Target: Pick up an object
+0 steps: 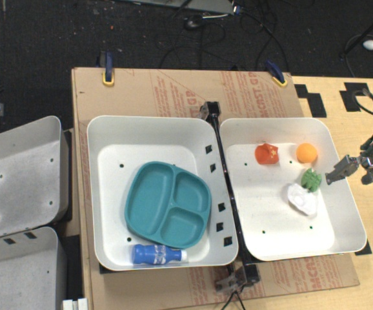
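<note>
Teal divided plate, blue bottle, orange ball, white bins

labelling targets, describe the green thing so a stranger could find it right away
Look in the right bin, at its right half. The green object sits just below the orange ball, touching the top of a white object. It is the one green item there; the red object lies apart to its upper left.

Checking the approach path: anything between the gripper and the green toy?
No. In the camera view the gripper sits at the right bin's right rim, and just bare white floor separates it from the green toy.
</note>
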Action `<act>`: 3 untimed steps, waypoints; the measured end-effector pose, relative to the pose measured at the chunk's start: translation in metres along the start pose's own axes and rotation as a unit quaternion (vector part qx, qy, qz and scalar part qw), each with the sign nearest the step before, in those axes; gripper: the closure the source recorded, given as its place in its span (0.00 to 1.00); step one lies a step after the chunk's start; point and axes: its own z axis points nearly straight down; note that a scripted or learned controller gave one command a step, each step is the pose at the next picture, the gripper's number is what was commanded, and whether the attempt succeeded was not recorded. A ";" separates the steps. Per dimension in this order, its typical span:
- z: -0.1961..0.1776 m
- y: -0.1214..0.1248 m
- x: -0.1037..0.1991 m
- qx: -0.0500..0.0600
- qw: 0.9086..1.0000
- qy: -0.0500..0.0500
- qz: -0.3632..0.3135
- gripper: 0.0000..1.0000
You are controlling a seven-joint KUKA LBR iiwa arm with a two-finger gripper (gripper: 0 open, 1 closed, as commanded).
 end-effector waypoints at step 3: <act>0.148 0.002 0.004 0.002 1.000 0.001 0.002 0.00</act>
